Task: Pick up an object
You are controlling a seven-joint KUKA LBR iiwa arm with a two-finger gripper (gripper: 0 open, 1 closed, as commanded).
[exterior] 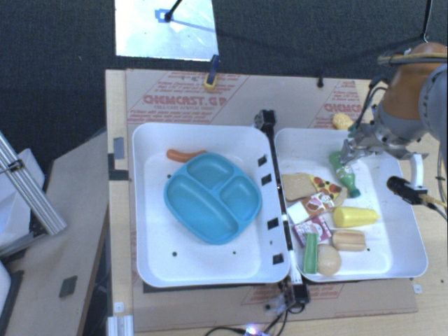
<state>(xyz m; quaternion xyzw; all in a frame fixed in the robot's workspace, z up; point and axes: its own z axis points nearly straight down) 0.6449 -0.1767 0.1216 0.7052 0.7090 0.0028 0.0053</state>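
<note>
My gripper (352, 152) hangs over the back of the right bin (413, 257), reaching in from the right. Directly under its tip lies a green toy vegetable (346, 175), tilted from back left to front right; the gripper is at or just above its upper end. Whether it touches the toy I cannot tell. Further forward in the same bin lie a bread slice (299, 185), a pizza slice (326, 185), a yellow toy (355, 217), a tan roll (348, 241), a pale round piece (328, 260), a green stick (310, 252) and a red-and-white packet (314, 227).
The left bin (150, 257) holds a blue divided plate (212, 197) and an orange sausage-like toy (185, 155) behind it. A yellow item (341, 122) lies on the board beyond the right bin. A black part (406, 187) juts out beside the arm on the right.
</note>
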